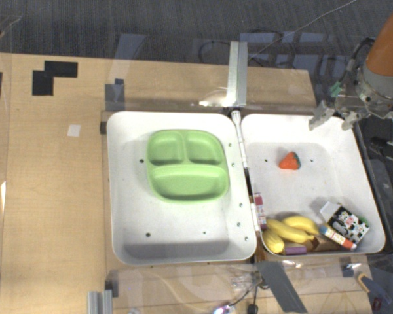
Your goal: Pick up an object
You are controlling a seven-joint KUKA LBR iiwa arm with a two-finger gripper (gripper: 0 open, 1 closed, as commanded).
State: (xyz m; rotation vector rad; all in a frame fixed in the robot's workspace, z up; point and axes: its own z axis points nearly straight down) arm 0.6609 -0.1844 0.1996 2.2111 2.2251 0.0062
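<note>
Strawberry-like small red-orange toy with a green top (pixel 289 161) lies alone on the bare floor of the right shallow white plastic bin (pixel 354 149), below and to the left of the jaws and well apart from them. The two-finger jaws (pixel 331 114) hang at the bin's far right corner, at the end of the grey arm with its orange band (pixel 388 48), which enters from the right. Their two pale fingers (pixel 318 116) stand apart, with nothing between them.

Farther below the jaws, along the near edge of the same bin, a small heap sits together: two yellow plastic bananas (pixel 289 231) touching each other, a dark brown piece (pixel 318 243) just beside them, and a black-and-white printed box (pixel 345 224) with coloured marks, tilted at the bin's near right corner.

Far to the left of the jaws, the left shallow white plastic bin (pixel 124 175) holds a light green plastic tray with three compartments (pixel 186 163), lying flat near its middle. Both bins rest side by side, touching, on the light wooden counter (pixel 46 175).
</note>
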